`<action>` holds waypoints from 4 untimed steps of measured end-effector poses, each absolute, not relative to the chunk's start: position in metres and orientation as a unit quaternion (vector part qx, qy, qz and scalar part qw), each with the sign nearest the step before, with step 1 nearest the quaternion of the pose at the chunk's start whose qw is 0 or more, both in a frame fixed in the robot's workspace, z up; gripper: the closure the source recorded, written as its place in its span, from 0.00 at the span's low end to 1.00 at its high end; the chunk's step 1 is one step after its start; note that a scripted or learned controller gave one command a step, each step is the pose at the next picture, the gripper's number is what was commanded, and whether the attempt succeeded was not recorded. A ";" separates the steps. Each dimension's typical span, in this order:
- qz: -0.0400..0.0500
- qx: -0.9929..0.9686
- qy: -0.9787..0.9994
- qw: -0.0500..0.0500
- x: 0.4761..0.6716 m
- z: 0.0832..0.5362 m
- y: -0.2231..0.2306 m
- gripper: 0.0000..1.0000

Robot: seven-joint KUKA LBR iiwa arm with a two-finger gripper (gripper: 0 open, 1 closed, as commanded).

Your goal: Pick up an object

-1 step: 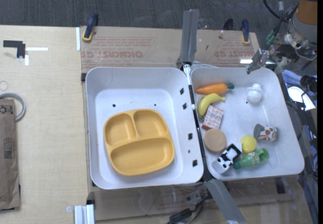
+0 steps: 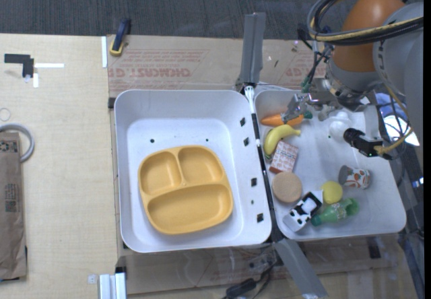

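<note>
Camera view: your hand point(image 2: 301, 104), grip unclear, hangs over one carrot point(image 2: 273, 119) beside one banana point(image 2: 278, 136) in the right bin's point(image 2: 377, 223) far-left corner.

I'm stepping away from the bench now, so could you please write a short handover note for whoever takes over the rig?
Gripper: low over the far-left corner of the right bin, right by the toy carrot; whether it is open or shut cannot be made out, and no grasp can be confirmed.
Right bin: the carrot, banana, red packet, round tan disc, black-and-white toy, yellow ball, green bottle and a small grey-and-red item.
Left bin: a yellow divided plate.
Done: nothing visibly lifted.
Left: grasp one object and raise it.
</note>
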State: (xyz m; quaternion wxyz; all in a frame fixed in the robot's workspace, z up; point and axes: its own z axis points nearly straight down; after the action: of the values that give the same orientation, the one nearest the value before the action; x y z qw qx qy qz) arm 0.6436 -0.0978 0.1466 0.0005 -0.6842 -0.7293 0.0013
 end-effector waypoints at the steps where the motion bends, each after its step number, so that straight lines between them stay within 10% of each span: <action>1: 0.003 -0.655 -0.756 0.003 0.657 0.094 -0.098 0.00; 2: 0.000 -0.525 -0.851 -0.001 0.659 0.246 -0.034 0.00; 3: 0.000 -0.435 -0.901 0.000 0.605 0.192 -0.069 0.00; 4: 0.000 -0.435 -0.901 0.000 0.605 0.192 -0.069 0.00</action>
State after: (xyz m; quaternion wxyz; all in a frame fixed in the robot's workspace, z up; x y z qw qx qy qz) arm 0.6047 -0.0693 0.1916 -0.0004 -0.4347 -0.9006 0.0003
